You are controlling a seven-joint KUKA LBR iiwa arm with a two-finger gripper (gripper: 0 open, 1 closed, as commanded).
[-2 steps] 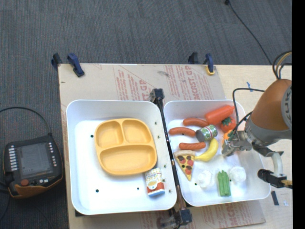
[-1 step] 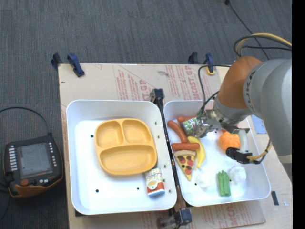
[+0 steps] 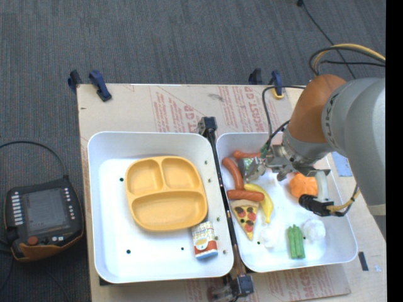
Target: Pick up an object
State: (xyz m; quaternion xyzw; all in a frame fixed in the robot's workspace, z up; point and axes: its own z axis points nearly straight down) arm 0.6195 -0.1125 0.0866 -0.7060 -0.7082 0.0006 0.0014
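Covering the bench [image 3: 157, 106] is a printed cardboard sheet clamped at its corners, standing on grey carpet [image 3: 157, 30], with a pendant controller [image 3: 41, 216] on the floor at left. The left bin [image 3: 104, 150] holds a yellow divided plate [image 3: 167, 190] and a small carton [image 3: 204, 240]. The tool [image 3: 261, 165] hangs over the right bin [image 3: 334, 247] near the sausages [image 3: 232, 172], banana [image 3: 263, 200] and pizza slice [image 3: 245, 216]; whether it grips anything I cannot tell.

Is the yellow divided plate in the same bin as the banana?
No, the yellow plate lies in the left bin, while the banana lies in the right bin.
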